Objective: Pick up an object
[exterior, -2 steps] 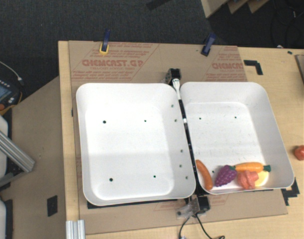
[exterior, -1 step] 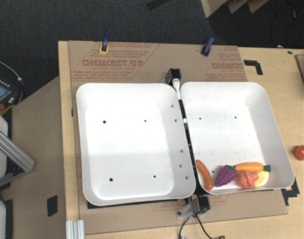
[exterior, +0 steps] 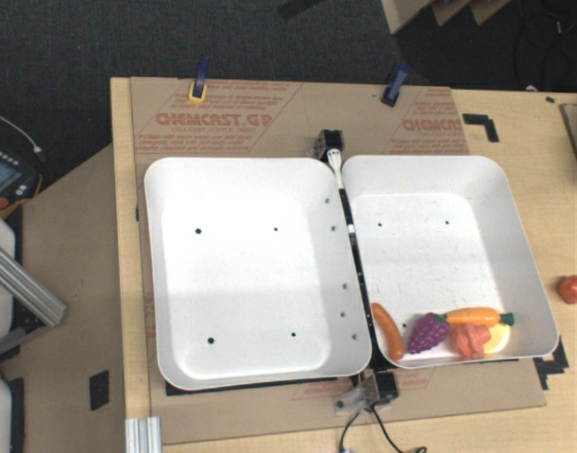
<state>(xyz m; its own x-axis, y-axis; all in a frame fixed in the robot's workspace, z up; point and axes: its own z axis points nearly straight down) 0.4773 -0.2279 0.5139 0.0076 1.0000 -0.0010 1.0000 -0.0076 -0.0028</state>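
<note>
Small plastic toy foods — an orange sausage (exterior: 387,331), purple grape bunch (exterior: 428,332), orange carrot (exterior: 477,316) — huddle against the near wall of the right shallow white bin (exterior: 439,187), likely slid there; the end effector's state I cannot tell

Even bright overhead light, mild glare on the left bin (exterior: 241,253) floor, soft shadow across its near half, dim dark surroundings, slightly soft focus
</note>
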